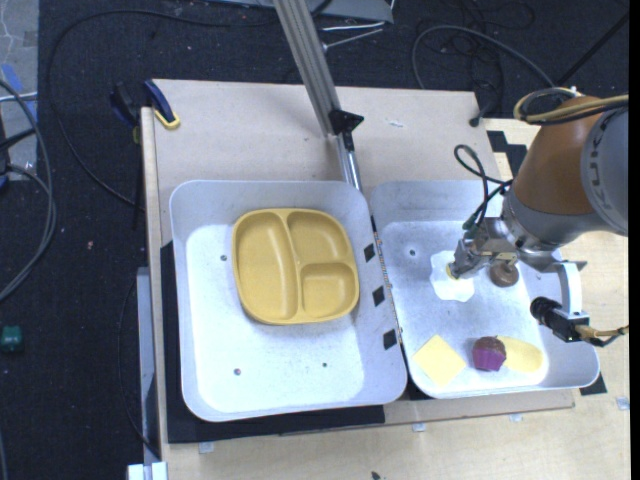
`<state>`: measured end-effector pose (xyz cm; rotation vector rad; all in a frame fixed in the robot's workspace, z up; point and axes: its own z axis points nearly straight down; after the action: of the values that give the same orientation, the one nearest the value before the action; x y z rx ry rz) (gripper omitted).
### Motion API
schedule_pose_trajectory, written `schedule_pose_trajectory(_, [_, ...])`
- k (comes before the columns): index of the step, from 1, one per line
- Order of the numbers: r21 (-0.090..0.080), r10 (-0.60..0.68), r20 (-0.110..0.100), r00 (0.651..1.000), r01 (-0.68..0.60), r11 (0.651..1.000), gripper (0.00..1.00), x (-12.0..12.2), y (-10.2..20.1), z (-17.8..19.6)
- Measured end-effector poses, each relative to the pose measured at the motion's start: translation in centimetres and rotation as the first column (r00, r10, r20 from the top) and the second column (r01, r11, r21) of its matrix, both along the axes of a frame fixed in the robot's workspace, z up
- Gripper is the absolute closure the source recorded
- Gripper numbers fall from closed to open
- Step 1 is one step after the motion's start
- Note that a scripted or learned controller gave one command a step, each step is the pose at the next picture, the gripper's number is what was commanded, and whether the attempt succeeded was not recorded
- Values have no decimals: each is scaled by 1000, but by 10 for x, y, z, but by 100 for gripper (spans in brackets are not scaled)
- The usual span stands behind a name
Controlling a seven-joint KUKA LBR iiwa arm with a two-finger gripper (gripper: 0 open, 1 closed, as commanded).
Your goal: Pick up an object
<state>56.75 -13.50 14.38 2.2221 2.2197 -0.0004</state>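
Gripper (466,264) sits low over the right bin (420,233), right of frame centre, arm (565,183) coming in from the right edge. Can't tell how its fingers stand; they're too small and dark against the wrist hardware. Nothing visibly held.

Directly under and touching the gripper tip in the picture: a small white piece (448,278), its lower edge showing a bit of yellow. Whether the gripper actually contacts it or just hovers above it, can't tell from this angle.

Other items in the right bin, all in its lower part, below the gripper:
- yellow square (439,359), lower left of the bin, well apart from the gripper
- purple ball (488,353), just right of the square
- yellow oval (523,355), touching or just behind the ball on its right side

Count in right bin: 1 white piece, 1 yellow square, 1 purple ball, 1 yellow oval. Four items.

Left bin (200,358): 1 yellow tray (296,266), three compartments, lying flat in the upper half of the bin, slightly rotated. Far from the gripper, across the divider between bins.

2 bins total, side by side on the bench (240,128), left one bigger in frame. A metal pole (310,53) runs diagonally from top centre down to the gap between bins. A blue and yellow clamp (160,105) sits at the bench's upper left corner. Cables (70,78) lie on the dark floor around.
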Motion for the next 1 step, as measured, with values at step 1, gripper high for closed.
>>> schedule_pose_trajectory(1, [0, 3, 3, 1000, -3, 1000, 100, 1, -1, 62])
